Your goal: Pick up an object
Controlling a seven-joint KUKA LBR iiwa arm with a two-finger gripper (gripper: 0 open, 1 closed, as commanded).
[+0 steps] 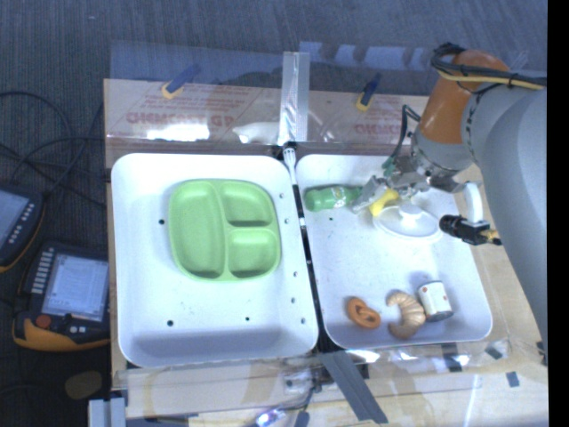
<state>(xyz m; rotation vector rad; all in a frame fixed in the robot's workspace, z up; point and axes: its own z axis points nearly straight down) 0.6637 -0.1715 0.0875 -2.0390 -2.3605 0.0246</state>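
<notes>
Hovering low at the far side of the right bin [462, 327], gripper [391, 188] just beside green bottle [331, 197] and yellow piece [382, 205]; grip state impossible to tell. Best to centre squarely over one item, clear of the bin wall, before closing.

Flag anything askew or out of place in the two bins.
Nothing looks spilled or broken. The green tray sits slightly skewed in the left bin. In the right bin, the green bottle lies on its side by the divider, and the pretzel, croissant and small can lie loosely along the front.
</notes>
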